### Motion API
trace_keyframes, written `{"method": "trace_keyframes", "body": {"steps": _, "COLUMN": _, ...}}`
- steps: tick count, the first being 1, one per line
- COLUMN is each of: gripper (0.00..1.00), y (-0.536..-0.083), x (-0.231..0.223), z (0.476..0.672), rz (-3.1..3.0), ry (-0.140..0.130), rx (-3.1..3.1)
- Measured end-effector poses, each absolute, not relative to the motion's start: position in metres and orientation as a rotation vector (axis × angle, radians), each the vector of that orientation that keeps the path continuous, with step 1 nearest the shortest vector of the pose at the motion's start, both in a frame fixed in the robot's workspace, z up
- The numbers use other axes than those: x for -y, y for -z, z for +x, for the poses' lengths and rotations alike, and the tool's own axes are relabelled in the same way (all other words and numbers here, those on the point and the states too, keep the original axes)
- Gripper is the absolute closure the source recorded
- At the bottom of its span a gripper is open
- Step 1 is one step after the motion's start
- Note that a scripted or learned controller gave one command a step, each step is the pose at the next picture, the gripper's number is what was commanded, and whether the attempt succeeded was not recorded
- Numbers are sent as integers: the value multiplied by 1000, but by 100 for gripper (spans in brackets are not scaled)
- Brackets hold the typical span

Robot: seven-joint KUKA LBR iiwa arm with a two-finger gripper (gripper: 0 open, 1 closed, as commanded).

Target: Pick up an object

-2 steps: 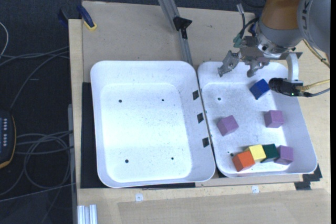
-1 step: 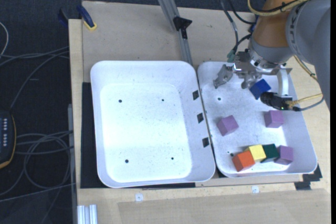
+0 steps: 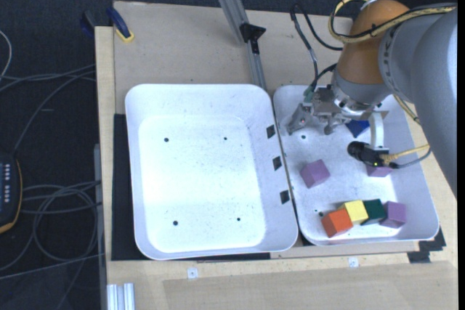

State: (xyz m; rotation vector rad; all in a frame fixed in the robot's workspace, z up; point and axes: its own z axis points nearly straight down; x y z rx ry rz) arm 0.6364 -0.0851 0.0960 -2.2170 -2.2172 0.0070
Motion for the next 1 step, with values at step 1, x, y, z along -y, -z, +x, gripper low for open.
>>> {"method": "trace_keyframes", "body": {"steps": 1, "gripper": 100, "y": -111, "x": 85, "z": 639, "rz": -2221, "ry": 4, "rx": 2222}}
